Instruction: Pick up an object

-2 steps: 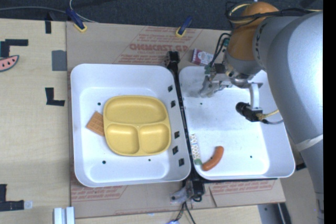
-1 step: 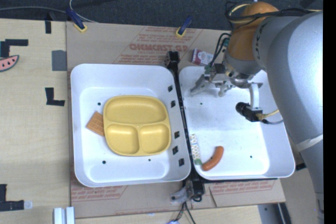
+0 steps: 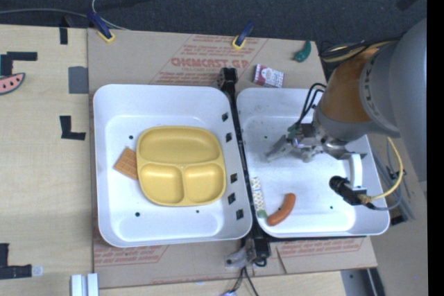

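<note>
- The grey KUKA arm, with its orange band showing above the wrist, is reaching in from the right edge of the frame and hanging over the right white bin.
- The gripper is sitting low over the middle of that bin, its fingers pointing toward the left of the frame; they are looking spread apart, with nothing showing between them.
- An orange hot dog toy is lying on the floor of the right bin, toward its lower left corner, tilted with its upper end to the right and well apart from the gripper.
- A narrow patterned strip is lying just left of the hot dog toy, beside the wall where the two bins are meeting.
- A yellow divided plate with three compartments is filling the centre of the left white bin.
- An orange-brown flat piece is peeking out from under the plate's left edge.
- A small red and white packet is lying on the cardboard sheet just above the right bin, in the upper middle of the frame.
- A small teal object is lying near the cardboard's upper right corner.
- Two yellow-and-blue clamps are gripping the cardboard's upper edge.
</note>
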`<state>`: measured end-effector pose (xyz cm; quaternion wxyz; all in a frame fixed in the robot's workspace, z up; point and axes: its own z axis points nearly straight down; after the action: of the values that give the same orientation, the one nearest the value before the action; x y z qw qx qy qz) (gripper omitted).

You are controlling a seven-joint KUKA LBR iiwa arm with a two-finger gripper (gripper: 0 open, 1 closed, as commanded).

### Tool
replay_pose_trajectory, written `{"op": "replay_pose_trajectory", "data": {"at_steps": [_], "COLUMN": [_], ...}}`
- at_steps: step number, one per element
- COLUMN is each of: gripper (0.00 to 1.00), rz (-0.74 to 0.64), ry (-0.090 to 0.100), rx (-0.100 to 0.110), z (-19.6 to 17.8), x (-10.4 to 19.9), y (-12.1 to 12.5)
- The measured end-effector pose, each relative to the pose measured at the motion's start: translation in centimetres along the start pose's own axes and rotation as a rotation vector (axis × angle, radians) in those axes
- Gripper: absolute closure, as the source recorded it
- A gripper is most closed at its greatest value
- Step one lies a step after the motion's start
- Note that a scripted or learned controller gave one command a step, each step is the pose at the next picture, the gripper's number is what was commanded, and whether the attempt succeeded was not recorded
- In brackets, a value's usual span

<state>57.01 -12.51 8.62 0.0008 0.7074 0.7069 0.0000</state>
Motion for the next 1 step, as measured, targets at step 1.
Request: {"op": "replay_pose_trajectory", "data": {"at_steps": [1], "gripper": [0.00], "rz": [-0.003], "ry": [0.001], "rx": [-0.003], "z": [0.07], "x": [2.84], "y": [7.42]}}
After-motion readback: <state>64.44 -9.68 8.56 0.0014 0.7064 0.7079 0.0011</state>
